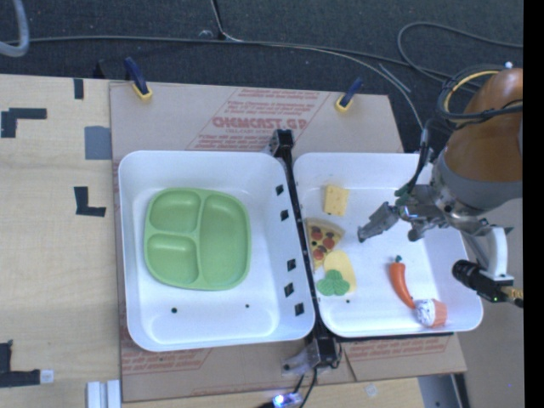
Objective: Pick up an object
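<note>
Grey jaws (395, 223) hang spread wide, holding nothing, above the right bin (374, 317) (carrot (399, 282) nearby).

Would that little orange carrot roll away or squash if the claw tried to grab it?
The carrot looks like a stiff, glossy plastic toy, so it probably won't squash but might slip. Its tapered, rounded body lies flat in the right bin, so a nudge would likely spin or roll it a little.

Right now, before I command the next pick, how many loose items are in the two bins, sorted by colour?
Yellow: 2, a cheese block and a flat yellow piece
Green: 2, the divided plate and a broccoli piece
Orange: 1, a carrot
Multicoloured: 2, a pizza slice and a red-and-white piece
Total: 7
</note>
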`<state>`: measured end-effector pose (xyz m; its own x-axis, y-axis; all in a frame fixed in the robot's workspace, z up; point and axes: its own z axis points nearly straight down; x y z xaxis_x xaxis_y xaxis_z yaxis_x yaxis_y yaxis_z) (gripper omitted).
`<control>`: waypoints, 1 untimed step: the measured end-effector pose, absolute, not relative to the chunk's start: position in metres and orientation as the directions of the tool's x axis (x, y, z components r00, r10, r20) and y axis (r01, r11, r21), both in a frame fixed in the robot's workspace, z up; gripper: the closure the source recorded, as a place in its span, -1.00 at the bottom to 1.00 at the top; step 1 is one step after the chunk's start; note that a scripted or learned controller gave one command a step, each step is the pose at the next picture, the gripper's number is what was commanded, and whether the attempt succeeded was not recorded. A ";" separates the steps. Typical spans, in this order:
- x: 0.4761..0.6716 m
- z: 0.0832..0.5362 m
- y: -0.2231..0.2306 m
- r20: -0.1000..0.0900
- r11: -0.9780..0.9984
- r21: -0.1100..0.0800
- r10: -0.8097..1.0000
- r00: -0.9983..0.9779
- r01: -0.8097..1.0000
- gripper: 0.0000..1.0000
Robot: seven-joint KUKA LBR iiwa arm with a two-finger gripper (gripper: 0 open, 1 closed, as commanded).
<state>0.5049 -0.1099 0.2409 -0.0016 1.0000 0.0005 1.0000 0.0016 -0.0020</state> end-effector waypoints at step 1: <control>0.508 0.179 -0.114 0.001 0.000 -0.008 1.000 0.000 1.000 -1.00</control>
<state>0.5082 -0.1145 0.1789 0.0001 1.0000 0.0006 1.0000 -0.0001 -0.0075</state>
